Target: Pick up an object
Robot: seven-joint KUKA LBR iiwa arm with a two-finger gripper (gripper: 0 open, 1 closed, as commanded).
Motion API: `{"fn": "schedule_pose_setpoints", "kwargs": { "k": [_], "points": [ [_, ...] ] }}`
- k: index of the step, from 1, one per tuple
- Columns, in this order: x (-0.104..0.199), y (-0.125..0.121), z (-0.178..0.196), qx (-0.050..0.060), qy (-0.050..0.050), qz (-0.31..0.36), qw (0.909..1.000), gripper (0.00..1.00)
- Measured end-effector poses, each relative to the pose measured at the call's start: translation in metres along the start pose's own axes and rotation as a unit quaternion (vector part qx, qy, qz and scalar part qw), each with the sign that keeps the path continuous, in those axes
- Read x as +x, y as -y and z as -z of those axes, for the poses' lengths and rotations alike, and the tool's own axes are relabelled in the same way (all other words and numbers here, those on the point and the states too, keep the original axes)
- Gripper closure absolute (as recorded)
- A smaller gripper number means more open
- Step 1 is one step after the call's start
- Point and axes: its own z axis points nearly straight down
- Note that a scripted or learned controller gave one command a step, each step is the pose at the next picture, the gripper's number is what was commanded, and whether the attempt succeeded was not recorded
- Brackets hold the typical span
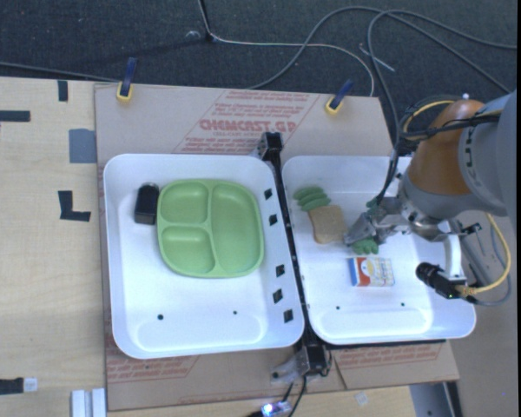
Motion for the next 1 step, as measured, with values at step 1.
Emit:
{"fn": "schedule_pose_setpoints", "kwargs": {
  "k": [1],
  "points": [
    [0.0019, -0.0068, 0.0437, 0.001, -0.002, 0.0, 1.0, 1.0]
  ]
}}
